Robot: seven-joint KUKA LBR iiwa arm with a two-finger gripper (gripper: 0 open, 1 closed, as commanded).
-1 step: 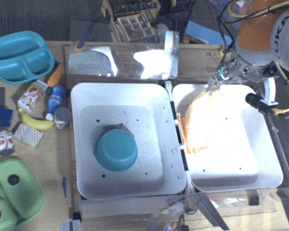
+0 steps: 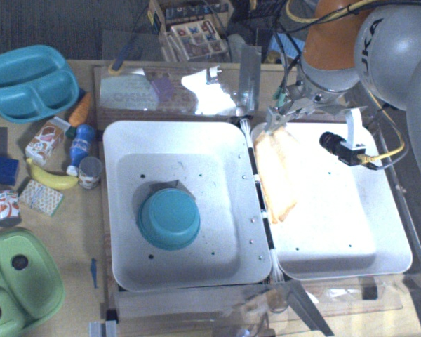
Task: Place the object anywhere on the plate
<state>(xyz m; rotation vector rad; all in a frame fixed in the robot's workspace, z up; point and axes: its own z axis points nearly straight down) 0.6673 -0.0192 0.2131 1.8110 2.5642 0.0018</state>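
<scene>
Your gripper sits at the far-left corner of the right bin, directly at the upper end of the object, a pale, orange-tinged, limp-looking thing stretched along that bin's left wall. You cannot tell from this view whether the claw is released or clenched, or whether it has any of the object in it; the top of the object blurs into the tool. The blue plate sits in the left bin, toward its near-left part, well apart from the object and across the two bin rims. The main risk, in my judgement, is a thin or missed hold: the object looks soft and lies pressed against the wall, so a pinch at its very end could slip as you lift. If it does come up, it will probably dangle, and the trailing end could catch on the rims between the bins as you carry it left. A floppy load can also drape half off the plate when let go, so aim for the plate's middle. Watch too that the arm clears the far bin wall near the gripper.
</scene>
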